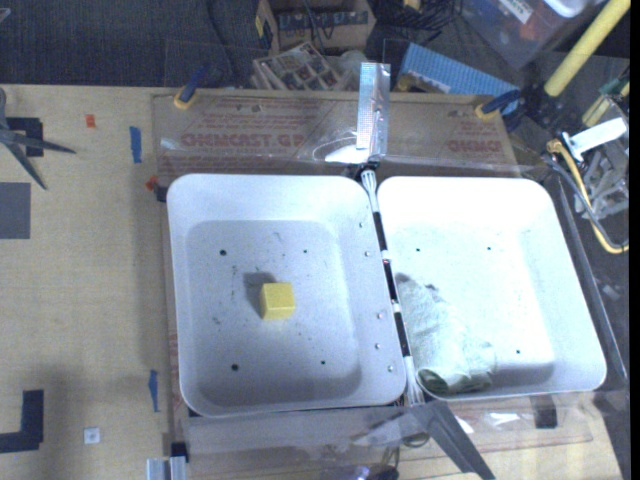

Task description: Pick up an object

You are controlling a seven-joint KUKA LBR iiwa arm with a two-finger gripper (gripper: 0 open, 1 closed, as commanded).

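Two candidates lie in front of me, and my judgement is that the yellow block (278, 300) is the easier one to take. It sits alone near the middle of the left bin (200, 218), well apart from every wall, with bare floor on all sides. For a clean pick I would come down straight over it, line my claw up square with two opposite flat faces, and go low enough that the grip lands on the block's middle rather than its top edge. It looks small and rigid, so a firm close should hold it; the risk is nudging it sideways if I arrive off-centre.

The other candidate is the crumpled pale cloth (440, 333) in the right bin (520, 218). It lies along the left wall of that bin and runs toward the near left corner, touching the divider side. Pinching it there would crowd me against the wall, and soft fabric may slip out.

Count: two white bins side by side on the counter (80, 268), one yellow block, one cloth.

As for my claw, I cannot tell whether it is apart or together.
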